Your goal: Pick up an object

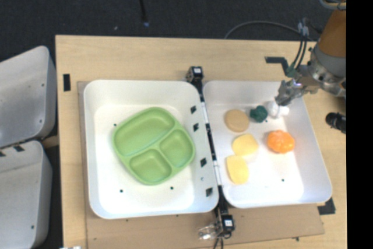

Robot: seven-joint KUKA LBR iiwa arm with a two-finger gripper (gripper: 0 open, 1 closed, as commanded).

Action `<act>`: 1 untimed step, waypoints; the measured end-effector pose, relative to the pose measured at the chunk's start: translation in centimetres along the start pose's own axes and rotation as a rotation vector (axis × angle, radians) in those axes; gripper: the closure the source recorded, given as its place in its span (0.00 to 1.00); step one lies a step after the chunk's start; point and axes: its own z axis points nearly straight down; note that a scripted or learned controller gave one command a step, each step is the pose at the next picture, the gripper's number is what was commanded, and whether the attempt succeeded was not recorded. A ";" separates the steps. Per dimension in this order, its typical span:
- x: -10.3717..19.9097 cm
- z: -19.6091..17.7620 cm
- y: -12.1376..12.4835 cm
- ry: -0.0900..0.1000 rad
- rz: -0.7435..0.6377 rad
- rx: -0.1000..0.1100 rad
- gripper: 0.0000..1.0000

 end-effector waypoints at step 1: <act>5.4 0.7 0.6 0.002 -0.001 0.004 1.00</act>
